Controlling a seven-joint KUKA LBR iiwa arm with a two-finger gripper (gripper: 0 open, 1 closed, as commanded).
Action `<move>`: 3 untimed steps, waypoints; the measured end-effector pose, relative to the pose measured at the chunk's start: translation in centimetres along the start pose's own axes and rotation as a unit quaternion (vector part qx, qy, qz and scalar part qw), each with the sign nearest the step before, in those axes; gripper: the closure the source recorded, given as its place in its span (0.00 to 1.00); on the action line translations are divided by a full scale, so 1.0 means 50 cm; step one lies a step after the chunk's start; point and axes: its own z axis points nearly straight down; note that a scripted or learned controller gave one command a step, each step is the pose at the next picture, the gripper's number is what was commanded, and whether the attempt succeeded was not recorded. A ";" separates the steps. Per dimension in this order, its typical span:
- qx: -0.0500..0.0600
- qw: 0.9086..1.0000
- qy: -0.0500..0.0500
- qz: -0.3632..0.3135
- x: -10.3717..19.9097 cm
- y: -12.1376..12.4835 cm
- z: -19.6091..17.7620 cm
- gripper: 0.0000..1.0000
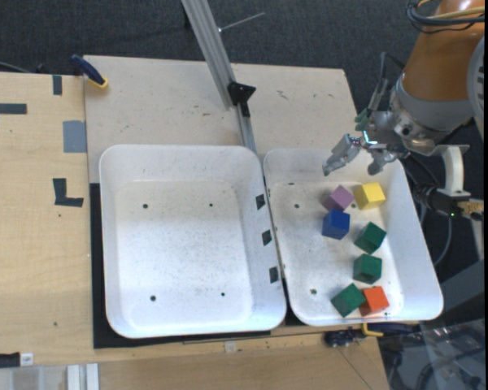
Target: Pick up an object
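Two white bins: left bin [179,242] and right bin [415,250], the latter holding seven blocks. The gripper [358,159] hovers spread and unloaded above the far end. Nearest targets — purple block [340,197] and yellow block [370,194] — sit just beside each other; a descending finger may strike one and nudge both aside.

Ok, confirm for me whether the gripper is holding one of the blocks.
No, the gripper hangs open above the yellow block and purple block with nothing between its fingers.
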 end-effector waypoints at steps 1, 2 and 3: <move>-0.002 1.000 0.000 0.000 -0.001 0.001 -0.005 0.00; 0.000 1.000 -0.001 0.000 0.007 0.007 0.084 0.00; 0.001 1.000 0.000 0.000 0.012 -0.015 0.196 0.00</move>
